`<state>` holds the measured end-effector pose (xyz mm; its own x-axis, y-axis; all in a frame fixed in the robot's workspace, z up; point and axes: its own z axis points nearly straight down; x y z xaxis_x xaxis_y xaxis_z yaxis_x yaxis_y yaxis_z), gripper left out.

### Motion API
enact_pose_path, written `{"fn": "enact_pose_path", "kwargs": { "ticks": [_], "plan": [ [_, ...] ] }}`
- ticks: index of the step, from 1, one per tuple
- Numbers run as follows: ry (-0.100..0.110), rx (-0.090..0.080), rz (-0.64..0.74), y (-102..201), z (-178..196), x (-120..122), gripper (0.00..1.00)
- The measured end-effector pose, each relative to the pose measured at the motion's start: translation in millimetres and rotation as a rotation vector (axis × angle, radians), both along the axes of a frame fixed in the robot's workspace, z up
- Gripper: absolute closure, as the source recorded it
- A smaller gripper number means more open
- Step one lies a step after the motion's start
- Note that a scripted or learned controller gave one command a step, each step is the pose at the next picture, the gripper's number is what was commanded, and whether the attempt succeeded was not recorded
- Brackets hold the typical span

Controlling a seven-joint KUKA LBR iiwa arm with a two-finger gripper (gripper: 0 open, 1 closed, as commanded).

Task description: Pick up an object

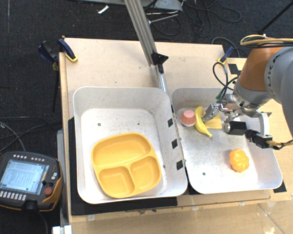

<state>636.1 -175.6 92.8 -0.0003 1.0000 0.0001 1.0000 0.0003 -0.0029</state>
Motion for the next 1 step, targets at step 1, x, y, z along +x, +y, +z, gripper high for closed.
{"fn": "enact_pose_path", "kwargs": {
  "ticks": [1],
  "plan": [
    [-0.005,-0.002,0.000,-0.3,13.5,1.6,1.00]
  ]
}}
